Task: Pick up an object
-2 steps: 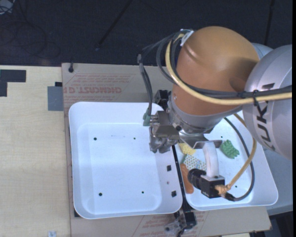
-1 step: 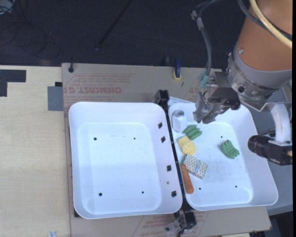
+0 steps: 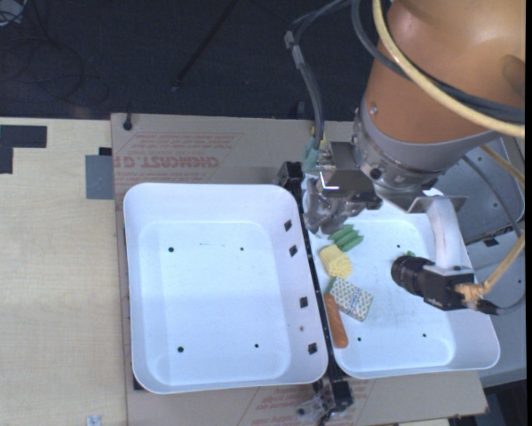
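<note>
Gripper [image 3: 329,213] low at the right bin's [image 3: 479,349] far-left corner, just above the green toy [image 3: 346,237]. Finger opening cannot be told; wrist blocks it. Nothing visibly held. Advise descending straight onto the toy, clear of the wall and yellow piece [image 3: 336,261]

The arm's jaws [image 3: 323,211] hang over the right bin [image 3: 443,349], apparently just above a green piece [image 3: 346,236].

White bins [image 3: 150,238]; green veg [image 3: 345,237], yellow corn [image 3: 336,261], orange carrot [image 3: 337,321], checkered packet [image 3: 352,298].
</note>
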Controlling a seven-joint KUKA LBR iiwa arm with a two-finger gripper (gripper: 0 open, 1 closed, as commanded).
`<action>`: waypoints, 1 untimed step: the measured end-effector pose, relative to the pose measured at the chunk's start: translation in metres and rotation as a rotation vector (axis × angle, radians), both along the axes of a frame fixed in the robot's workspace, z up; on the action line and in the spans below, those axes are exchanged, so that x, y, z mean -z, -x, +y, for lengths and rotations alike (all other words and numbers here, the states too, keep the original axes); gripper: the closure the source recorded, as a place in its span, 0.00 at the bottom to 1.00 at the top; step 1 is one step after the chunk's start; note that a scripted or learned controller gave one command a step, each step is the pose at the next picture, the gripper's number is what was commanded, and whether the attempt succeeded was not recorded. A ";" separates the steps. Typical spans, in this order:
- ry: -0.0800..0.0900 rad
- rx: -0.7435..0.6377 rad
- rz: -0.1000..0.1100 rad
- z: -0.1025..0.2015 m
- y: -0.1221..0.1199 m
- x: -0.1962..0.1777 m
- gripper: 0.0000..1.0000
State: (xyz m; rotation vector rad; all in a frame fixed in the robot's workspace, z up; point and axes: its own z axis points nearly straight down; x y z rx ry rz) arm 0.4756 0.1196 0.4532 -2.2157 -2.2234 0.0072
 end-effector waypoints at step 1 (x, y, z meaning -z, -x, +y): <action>-0.001 -0.003 -0.004 0.069 0.000 -0.018 1.00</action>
